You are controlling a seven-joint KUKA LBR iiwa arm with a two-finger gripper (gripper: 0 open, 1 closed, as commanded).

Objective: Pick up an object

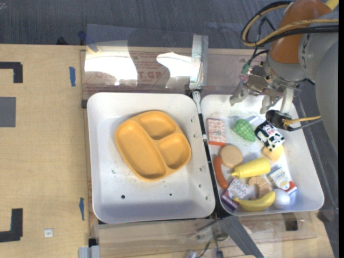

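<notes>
Hovering jaws spread over right bin's bare back edge.

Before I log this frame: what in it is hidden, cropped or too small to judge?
- Gripper: above the right bin; dark fingers blur together, so open or shut is unreadable, and nothing visibly held.
- Small cartons: the print on the carton by the divider is too small to read.
- Items under the yellow bottle and banana: overlapping, partly hidden.
- Arm: cut off by the right edge.
</notes>
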